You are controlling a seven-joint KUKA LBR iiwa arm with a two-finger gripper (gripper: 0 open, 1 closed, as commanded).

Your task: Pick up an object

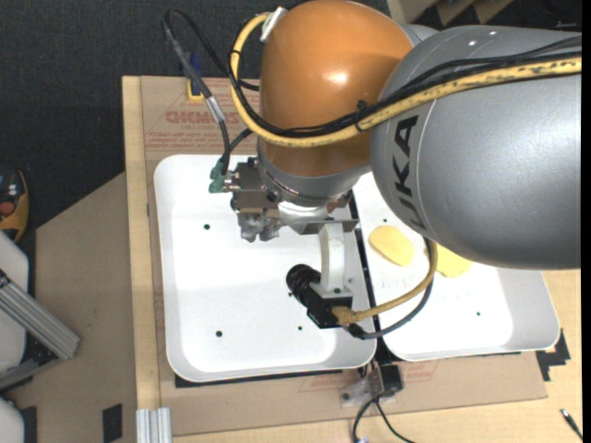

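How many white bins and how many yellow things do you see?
White bins: 2, the left bin and the right bin.
Yellow things: 2, a yellow lump and a second yellow piece partly hidden under the arm, both in the right bin.
Total: 4

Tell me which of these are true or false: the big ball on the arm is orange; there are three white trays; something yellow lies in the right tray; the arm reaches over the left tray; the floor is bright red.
1. The dome on the arm is orange. True.
2. Three white trays sit on the bench. False: two, the left tray and the right tray.
3. A yellow object lies in the right tray. True.
4. The arm reaches over the left tray. True.
5. The floor is bright red. False: it looks dark grey.
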